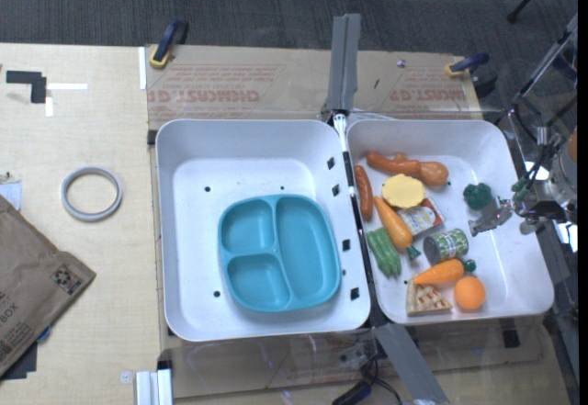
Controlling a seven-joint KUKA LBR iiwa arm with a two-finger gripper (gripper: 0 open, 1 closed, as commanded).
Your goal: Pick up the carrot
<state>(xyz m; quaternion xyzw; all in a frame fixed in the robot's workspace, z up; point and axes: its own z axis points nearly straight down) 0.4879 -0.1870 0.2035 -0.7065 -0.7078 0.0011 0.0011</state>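
A short orange carrot (438,273) with a small green top lies near the front of the right bin (514,155), between a green can (446,244) and a waffle piece (428,300). A longer, tapered orange piece (392,222) lies slantwise near the bin's left wall and also looks like a carrot. My gripper (503,213) hangs over the bin's right side, just right of a green broccoli (478,196) and up and to the right of the short carrot. Nothing shows between its metal parts.
The right bin also holds a knobbly orange-brown sweet potato (409,167), a sausage (364,192), a yellow disc (404,190), a green pod (384,252) and an orange ball (469,293). A teal divided plate (276,252) sits in the left bin (184,210). A tape ring (92,193) lies on the bench.
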